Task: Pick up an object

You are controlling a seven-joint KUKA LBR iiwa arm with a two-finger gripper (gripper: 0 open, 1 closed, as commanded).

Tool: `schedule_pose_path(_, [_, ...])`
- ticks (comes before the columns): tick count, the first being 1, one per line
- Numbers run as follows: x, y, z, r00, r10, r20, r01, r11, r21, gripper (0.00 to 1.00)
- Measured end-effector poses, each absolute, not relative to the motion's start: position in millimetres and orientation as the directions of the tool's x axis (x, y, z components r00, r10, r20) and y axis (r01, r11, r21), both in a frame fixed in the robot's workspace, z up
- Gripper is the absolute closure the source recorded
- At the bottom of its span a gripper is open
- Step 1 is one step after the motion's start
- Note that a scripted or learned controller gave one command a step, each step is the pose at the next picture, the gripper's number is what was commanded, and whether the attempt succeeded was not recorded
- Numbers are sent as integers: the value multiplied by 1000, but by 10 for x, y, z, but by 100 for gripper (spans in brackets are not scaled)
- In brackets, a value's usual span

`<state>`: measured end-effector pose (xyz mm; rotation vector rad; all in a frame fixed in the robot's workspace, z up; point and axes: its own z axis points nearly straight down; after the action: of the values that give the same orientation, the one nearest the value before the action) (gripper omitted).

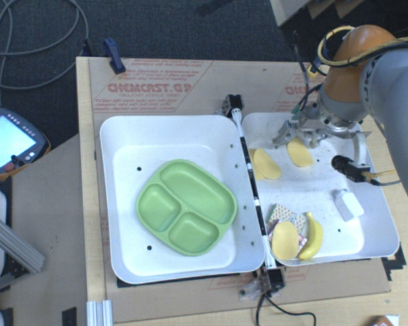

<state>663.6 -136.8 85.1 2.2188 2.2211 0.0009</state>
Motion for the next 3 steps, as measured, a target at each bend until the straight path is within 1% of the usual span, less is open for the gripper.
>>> schedule_pose_path(1, [6644,-1364,956,-1,1000,-2,1000,1,5,100])
schedule_pose_path(2, [6643,-1364,954,-1,1000,-1,1000,1,5,0])
schedule_pose_path(3, [6497,-1429,849,0,1000,0,1000,0,-1,0])
